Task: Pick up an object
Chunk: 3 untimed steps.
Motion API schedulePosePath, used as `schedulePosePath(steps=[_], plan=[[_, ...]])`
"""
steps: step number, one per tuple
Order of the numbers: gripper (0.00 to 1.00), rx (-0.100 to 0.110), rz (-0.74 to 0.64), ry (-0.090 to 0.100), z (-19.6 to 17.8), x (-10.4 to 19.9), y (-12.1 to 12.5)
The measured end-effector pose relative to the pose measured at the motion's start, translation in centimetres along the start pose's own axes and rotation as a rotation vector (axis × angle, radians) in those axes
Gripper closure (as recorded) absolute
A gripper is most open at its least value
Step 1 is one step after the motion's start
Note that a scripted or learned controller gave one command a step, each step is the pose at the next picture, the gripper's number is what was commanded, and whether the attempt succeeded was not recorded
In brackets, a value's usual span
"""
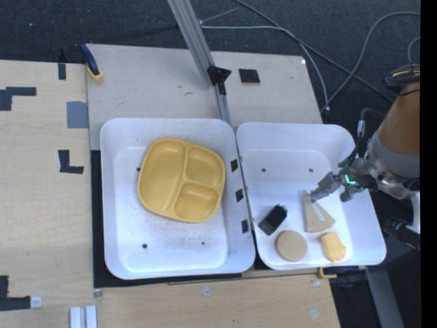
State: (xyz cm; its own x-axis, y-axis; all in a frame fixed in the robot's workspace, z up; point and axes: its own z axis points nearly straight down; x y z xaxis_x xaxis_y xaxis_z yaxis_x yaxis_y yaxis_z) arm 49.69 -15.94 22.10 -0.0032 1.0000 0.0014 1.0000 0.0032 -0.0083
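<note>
Reaching in from the right, the arm (pixel 399 139) has its jaws over the right bin (pixel 287 142), tips sitting just above the top corner of the tan wedge (pixel 317 216). Can't tell whether the jaws are spread or pressed together; the tip is small and blurred. Nothing visibly between the fingers.

Right bin contents, all in the lower half:
- tan wedge, lying flat, pointed end up toward the jaws
- black block (pixel 273 219), left of the wedge, tilted, apart from it
- round beige disc (pixel 291 245), below the black block, near the front wall
- yellow chunk (pixel 333 247), right of the disc, just below the wedge

Left bin (pixel 113 183) holds a yellow divided plate (pixel 181 180), three compartments, roughly centred, sitting slightly rotated.

Both bins sit side by side on the table (pixel 41 203), touching along the middle edge. A metal pole (pixel 191 29) runs diagonally from the top of frame down to the gap between the bins. Blue-and-yellow clamp (pixel 91 63) at the upper left corner of the board behind the bins. Cables (pixel 355 53) trail over the dark floor at upper right.
</note>
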Motion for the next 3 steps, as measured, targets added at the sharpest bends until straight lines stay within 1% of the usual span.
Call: schedulePosePath(steps=[1, 2, 3], plan=[[0.00, -0.002, 0.000, -0.001, -0.1, 0.0, 0.1], [0.00, 0.002, 0.000, 0.000, 4.6, 0.4, 0.3], [0.00, -0.002, 0.002, -0.001, 10.5, 1.4, 0.4]])
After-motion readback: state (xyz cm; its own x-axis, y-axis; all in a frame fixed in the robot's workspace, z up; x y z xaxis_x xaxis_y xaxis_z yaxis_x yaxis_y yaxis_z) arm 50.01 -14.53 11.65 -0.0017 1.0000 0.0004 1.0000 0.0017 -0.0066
